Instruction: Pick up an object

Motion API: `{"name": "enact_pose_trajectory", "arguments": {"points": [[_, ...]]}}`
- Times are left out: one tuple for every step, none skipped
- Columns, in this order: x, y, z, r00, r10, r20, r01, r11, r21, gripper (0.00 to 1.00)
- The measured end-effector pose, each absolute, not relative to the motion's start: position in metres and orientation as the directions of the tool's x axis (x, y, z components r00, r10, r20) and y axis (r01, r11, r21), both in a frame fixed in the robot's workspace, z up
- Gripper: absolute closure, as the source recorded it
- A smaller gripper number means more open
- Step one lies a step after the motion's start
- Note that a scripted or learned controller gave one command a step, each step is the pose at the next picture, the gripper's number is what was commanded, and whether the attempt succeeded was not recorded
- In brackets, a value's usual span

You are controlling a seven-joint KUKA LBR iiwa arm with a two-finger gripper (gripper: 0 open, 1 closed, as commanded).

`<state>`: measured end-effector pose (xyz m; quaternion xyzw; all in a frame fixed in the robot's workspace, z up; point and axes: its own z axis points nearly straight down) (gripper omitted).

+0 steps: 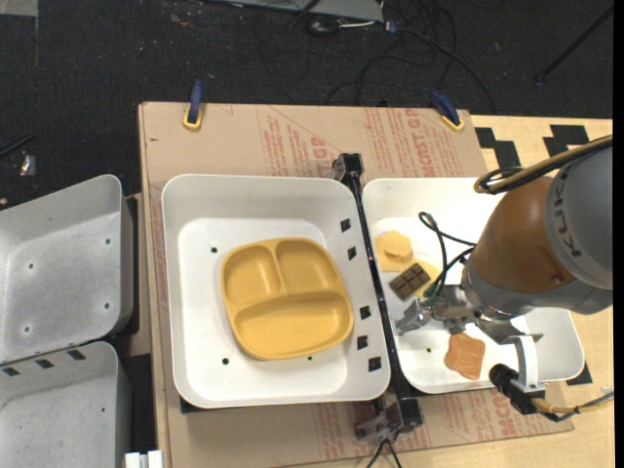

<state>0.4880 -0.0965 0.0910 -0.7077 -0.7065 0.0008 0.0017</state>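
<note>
The right bin (561,351) holds a pale yellow cheese-like piece (395,249), a dark brown chocolate-bar piece (409,280) and a tan toast-like piece (465,355). My gripper (419,315) hangs low over the bin's left part, just below the chocolate piece and left of the toast piece. Its grey metal tips point toward the divider between the bins. I see nothing between them. The arm's orange band (522,242) covers much of the right bin's middle.
The left bin (195,359) bears a yellow three-compartment plate (286,297). A black divider (369,261) runs between the bins. Cables (444,247) loop from the wrist over the right bin. A white tray (58,261) lies off the bench at left.
</note>
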Motion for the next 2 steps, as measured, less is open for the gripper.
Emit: {"name": "enact_pose_trajectory", "arguments": {"points": [[0.488,-0.096,0.102,0.004,1.0,0.001,1.0,-0.004,-0.002,1.0],[0.479,-0.095,0.154,-0.001,1.0,-0.001,1.0,0.001,0.004,1.0]]}}
